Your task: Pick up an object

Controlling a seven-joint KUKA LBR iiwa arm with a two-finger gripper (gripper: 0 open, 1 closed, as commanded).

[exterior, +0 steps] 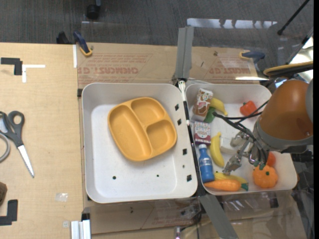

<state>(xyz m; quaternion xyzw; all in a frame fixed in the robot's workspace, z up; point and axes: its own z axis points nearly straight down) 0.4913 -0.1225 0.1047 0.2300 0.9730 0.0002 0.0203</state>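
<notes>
I take the banana [216,151] as the target: it lies in the right bin [259,87], between the blue bottle [205,163] and the gripper [234,166], with a carrot [223,185] just below and an orange [264,176] off to the side. The gripper hangs low over the bin floor beside it, fingers spread a little with nothing between them. I'd shift toward the banana's middle, straddle its narrow width, and drop clear of the bottle before closing
</notes>
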